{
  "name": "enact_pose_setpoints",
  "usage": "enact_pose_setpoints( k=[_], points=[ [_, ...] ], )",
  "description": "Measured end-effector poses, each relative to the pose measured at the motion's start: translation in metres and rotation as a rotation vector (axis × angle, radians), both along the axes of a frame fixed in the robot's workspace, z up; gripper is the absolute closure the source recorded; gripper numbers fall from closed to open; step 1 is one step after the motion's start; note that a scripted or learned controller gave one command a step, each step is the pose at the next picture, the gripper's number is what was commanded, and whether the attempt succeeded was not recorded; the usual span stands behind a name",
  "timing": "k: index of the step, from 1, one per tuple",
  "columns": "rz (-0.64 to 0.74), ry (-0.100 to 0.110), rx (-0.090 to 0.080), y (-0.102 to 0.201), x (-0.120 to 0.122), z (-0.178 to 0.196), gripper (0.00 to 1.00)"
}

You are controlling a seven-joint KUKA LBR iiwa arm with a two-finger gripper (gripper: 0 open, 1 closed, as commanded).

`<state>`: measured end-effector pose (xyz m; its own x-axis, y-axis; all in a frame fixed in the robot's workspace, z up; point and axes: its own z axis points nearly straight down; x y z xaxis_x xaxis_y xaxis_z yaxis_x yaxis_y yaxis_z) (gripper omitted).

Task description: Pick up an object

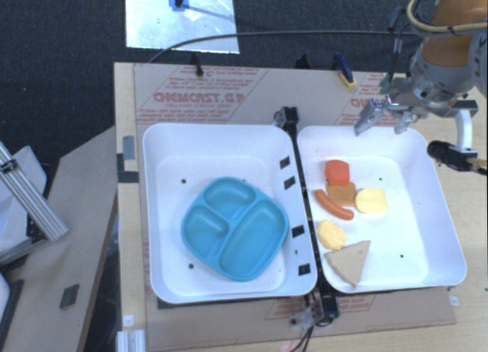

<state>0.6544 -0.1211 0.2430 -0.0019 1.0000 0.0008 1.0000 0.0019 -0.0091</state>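
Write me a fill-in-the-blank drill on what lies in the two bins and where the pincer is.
1. The blue divided plate lies in the ____ bin of the camera view.
2. The red block touches the brown piece in the ____ bin.
3. The pincer hangs above the right bin's ____ rim.
4. The tan wedge lies nearer the camera than the ____ disc.

Missing words: left; right; far; yellow
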Motion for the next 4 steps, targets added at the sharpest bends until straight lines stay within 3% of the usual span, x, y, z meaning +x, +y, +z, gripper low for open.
enact_pose_setpoints(
  k=[1, 4],
  points=[
    [0.002, -0.011, -0.001, 0.000, 0.002, 0.007, 0.00],
    [0.001, -0.012, -0.001, 0.006, -0.003, -0.159, 0.00]
  ],
)
